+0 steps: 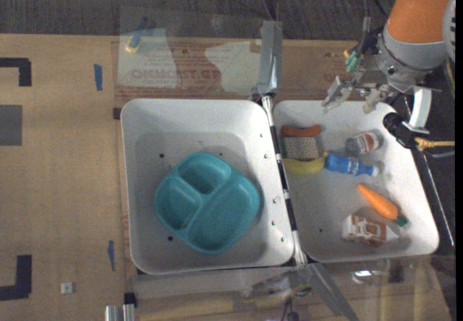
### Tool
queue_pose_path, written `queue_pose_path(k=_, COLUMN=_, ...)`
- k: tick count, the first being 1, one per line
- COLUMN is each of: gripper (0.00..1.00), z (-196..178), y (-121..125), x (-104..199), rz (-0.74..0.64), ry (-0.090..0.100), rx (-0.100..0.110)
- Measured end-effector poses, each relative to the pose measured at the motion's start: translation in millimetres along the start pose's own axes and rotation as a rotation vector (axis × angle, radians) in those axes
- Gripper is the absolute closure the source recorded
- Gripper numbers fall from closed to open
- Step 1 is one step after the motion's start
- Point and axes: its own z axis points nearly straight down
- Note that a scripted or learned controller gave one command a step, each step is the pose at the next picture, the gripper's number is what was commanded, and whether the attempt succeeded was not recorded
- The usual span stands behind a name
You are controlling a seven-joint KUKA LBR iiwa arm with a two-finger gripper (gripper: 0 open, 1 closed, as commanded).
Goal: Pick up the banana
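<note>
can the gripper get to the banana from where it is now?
Probably, but awkwardly. The gripper hovers over the right bin's far edge with open air above the banana; a grey sponge overlaps it and a blue bottle crowds its end.

We count two white bins: a left bin (137, 168) and a right bin (419, 233). Away from the fingers (334, 99), we find one teal divided plate (207, 202). Just below them we count one banana (305, 165), one sponge (302, 144), one sausage (300, 129), one blue bottle (349, 165), one can (362, 143), one carrot (379, 202), and one small carton (367, 229).
</note>
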Motion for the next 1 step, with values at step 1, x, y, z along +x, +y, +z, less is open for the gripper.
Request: queue_pose_path(k=1, gripper=0.0, z=140.1, y=-63.0, x=-6.5, rz=0.05, ry=0.0, rx=0.001)
